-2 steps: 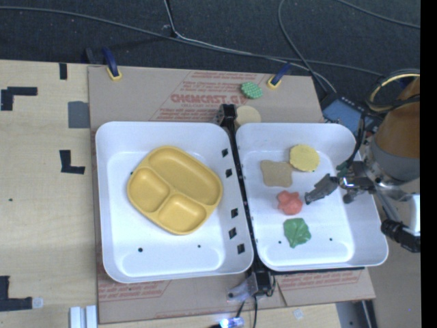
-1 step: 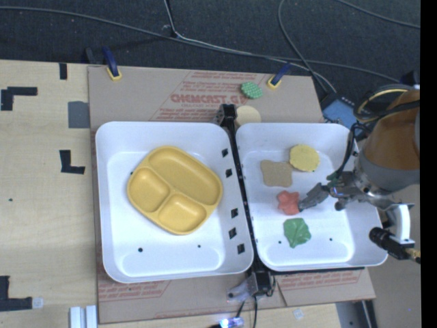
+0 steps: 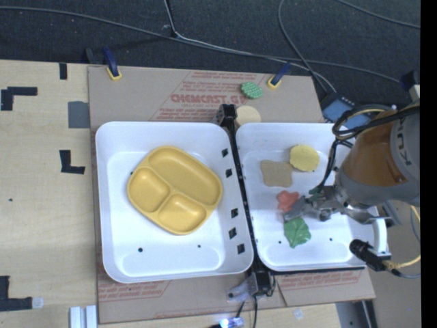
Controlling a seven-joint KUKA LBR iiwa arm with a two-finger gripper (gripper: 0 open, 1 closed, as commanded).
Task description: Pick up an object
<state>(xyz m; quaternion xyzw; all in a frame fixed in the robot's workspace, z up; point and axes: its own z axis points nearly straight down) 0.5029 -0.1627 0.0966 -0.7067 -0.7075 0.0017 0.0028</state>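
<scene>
**Arm low over the right bin, among small soft pieces**

The pale wooden desk [image 3: 41, 203] carries a brown cardboard sheet [image 3: 198, 98] with red printing, held at its far edge by two blue and yellow clamps [image 3: 111, 65]. Beyond the desk lies dark carpet [image 3: 218, 12] crossed by thin grey cables [image 3: 205, 43]. On the cardboard sit two shallow white plastic bins side by side.

The left bin [image 3: 113, 251] holds a yellow plastic divided plate [image 3: 175, 189] with rounded corners and three compartments.

In the right bin [image 3: 270, 251] a round yellow piece [image 3: 304, 158] lies toward 12 o'clock, a flat tan square [image 3: 276, 173] just beside it at its 8 o'clock, a small red-orange piece [image 3: 287, 199] near the middle, and a crumpled green piece [image 3: 297, 232] toward 6 o'clock. A green dotted disc [image 3: 251, 89] and a pale round disc [image 3: 247, 115] rest on the cardboard at the bins' 12 o'clock.

The grey arm with its orange band [image 3: 372, 159] reaches in from 3 o'clock. Its dark end effector [image 3: 305, 209] sits between the red-orange and green pieces, near both; I cannot tell how far it is open or whether it grips anything.
</scene>
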